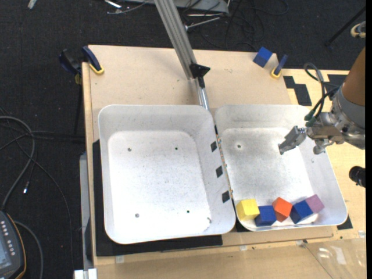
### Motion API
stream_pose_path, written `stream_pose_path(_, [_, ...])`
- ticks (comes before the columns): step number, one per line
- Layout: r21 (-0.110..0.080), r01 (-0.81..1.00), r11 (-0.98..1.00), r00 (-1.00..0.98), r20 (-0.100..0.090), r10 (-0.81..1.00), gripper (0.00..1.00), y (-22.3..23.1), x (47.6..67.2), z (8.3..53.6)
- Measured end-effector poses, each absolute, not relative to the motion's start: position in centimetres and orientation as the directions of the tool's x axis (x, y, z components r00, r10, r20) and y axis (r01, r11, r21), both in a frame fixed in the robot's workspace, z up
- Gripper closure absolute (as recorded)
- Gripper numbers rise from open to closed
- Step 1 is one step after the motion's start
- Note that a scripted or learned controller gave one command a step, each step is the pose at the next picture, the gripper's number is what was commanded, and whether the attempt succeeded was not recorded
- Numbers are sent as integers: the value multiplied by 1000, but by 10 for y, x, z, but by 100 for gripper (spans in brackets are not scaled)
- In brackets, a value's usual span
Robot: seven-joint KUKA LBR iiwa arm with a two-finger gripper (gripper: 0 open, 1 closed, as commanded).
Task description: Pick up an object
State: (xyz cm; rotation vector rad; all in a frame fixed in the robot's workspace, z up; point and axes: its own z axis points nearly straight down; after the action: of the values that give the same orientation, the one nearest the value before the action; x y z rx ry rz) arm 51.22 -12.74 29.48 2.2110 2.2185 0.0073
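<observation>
**Gripper above right bin, blocks at its near edge**

The gripper (pixel 303 140) hangs over the right bin (pixel 256 138) with its fingers spread apart, nothing between them. Nearer the camera, along the bin's near wall, lie the yellow block (pixel 247 208), two blue blocks (pixel 266 215), an orange block (pixel 282 208) and a purple block (pixel 314 203), well apart from the gripper.

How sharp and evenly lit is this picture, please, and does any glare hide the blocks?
Camera view: lighting is even, with soft shadows; the white bins are bright but not washed out, the blocks show crisp colours, and the gripper looks slightly blurred.
</observation>
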Motion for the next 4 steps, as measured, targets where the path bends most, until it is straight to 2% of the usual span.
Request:
stream_pose_path(1, [5, 1000, 6, -6, -1, 1000, 0, -97, 529, 322])
stream_pose_path(2, [-6, 1000, 5, -5, 1, 1000, 0, -82, 583, 190])
stream_pose_path(3, [8, 1000, -2, 2, -2, 1000, 0, -100, 555, 285])
stream_pose_path(4, [-1, 1000, 6, -6, -1, 1000, 0, -96, 634, 190])
